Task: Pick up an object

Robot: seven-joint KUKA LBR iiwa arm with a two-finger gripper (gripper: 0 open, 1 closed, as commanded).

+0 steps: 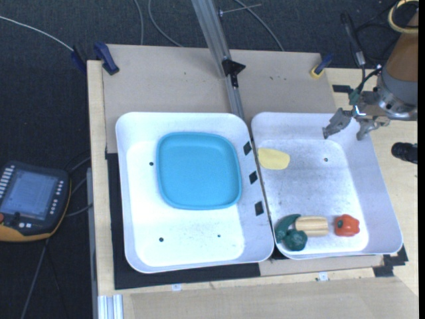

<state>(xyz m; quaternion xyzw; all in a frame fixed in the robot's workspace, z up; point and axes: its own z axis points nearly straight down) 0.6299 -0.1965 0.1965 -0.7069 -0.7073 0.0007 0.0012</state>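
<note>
We see two shallow white bins on the bench. The left bin (pixel 133 198) occupies the centre-left of the frame and holds a blue square plate (pixel 199 170) lying flat in its upper middle. The right bin (pixel 372 178) occupies the centre-right of the frame.

We locate four objects in the right bin. A yellow piece (pixel 273 159) lies near the bin's upper left corner, just beside the wall shared with the left bin. Along the lower edge we find a dark green object (pixel 291 233), a tan cylinder (pixel 312 226) lying on its side and touching the green object, and a red pepper-like object (pixel 346 225) just beside the cylinder's right end.

The arm enters from the upper right of the frame. The gripper (pixel 348 126) sits over the upper right corner of the right bin, well apart from all four objects. Its two fingers are spread, with nothing between them.

A handheld control pendant (pixel 30 198) rests at the left edge of the frame.
</note>
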